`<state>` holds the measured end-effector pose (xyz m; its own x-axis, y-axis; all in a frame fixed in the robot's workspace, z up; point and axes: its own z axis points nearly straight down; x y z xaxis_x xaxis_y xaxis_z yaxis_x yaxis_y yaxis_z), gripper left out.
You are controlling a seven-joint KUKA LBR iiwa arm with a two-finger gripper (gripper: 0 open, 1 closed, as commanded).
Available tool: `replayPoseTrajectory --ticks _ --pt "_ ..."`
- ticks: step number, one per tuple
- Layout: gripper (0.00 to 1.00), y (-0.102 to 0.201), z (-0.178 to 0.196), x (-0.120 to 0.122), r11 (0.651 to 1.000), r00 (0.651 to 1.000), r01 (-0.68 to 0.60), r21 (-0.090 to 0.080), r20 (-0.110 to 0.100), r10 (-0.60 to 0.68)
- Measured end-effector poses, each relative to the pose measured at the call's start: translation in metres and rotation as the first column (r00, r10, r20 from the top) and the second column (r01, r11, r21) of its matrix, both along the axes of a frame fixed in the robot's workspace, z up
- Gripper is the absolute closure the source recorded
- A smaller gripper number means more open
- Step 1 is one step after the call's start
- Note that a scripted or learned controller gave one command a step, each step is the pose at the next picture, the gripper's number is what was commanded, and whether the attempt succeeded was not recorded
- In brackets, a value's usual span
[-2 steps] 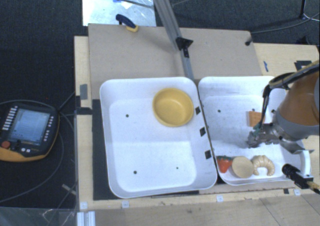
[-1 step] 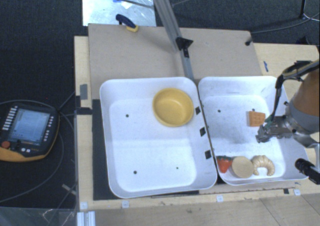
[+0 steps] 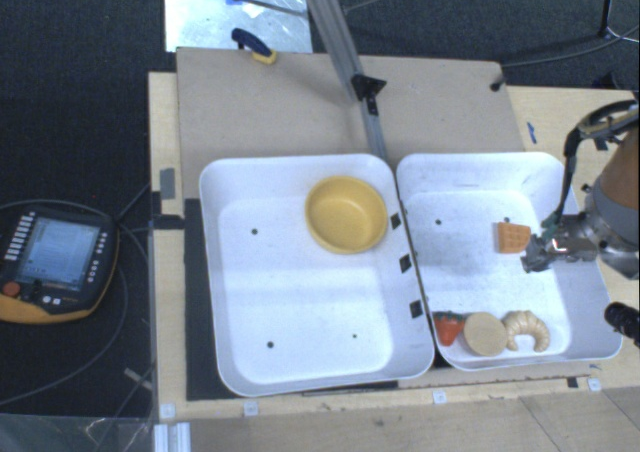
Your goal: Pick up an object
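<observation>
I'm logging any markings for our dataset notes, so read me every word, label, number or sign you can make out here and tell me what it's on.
No text can be read in this view.
The handheld controller left of the bench has a lit screen, but its contents are too blurred to read.
The two white bins, the yellow bowl, the orange block and the food items carry no visible lettering.

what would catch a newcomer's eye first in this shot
Probably the yellow bowl, sitting alone near the top edge of the left bin. Next comes the right bin, where the gripper hovers just beside a small orange block, while a red item, a tan disc and a croissant-shaped piece cluster along its near edge.
</observation>
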<state>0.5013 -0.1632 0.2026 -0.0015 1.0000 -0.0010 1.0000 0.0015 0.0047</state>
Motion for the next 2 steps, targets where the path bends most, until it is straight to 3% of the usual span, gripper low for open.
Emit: replayPoseTrajectory --ticks 2 --pt "1.0 -0.006 0.082 -0.006 1.0 1.0 0.001 0.0 -0.001 -0.001"
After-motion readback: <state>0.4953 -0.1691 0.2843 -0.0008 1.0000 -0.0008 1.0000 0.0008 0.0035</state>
